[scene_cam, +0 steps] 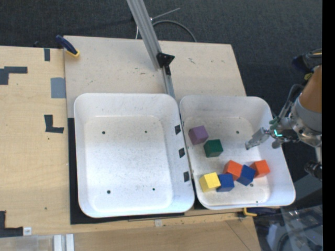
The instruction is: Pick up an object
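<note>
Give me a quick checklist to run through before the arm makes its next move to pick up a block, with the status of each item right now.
1. Blocks available in the right bin: ok, six cubes lie there.
2. Gripper positioned over that bin: ok, it sits at the bin's right edge, above and right of the cubes.
3. Nothing held yet: ok, no block is between the fingers.
4. An isolated target: ok, the purple block touches only the green block at a corner.
5. Crowded cluster: not ok, the yellow block, blue blocks and orange blocks are packed together.
6. Finger opening: cannot tell.
</note>
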Tool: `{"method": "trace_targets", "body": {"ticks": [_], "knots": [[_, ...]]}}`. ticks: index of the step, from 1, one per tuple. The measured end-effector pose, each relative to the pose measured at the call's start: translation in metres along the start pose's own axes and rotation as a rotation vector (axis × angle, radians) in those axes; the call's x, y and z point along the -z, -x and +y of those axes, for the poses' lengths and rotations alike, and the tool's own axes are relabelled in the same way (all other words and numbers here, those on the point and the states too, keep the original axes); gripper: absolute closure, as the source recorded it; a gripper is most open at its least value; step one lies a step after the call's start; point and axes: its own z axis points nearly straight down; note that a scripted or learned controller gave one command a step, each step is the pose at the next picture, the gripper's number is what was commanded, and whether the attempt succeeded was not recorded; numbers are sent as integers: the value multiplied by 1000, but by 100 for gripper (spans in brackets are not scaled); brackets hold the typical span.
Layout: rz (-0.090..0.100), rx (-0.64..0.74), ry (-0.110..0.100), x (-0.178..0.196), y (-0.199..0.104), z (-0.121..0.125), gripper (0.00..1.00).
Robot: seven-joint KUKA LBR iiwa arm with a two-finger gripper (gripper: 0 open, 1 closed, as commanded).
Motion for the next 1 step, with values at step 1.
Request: {"method": "trace_targets", "body": {"ticks": [1], "knots": [[-1, 2, 4, 2, 0, 1, 0]]}}
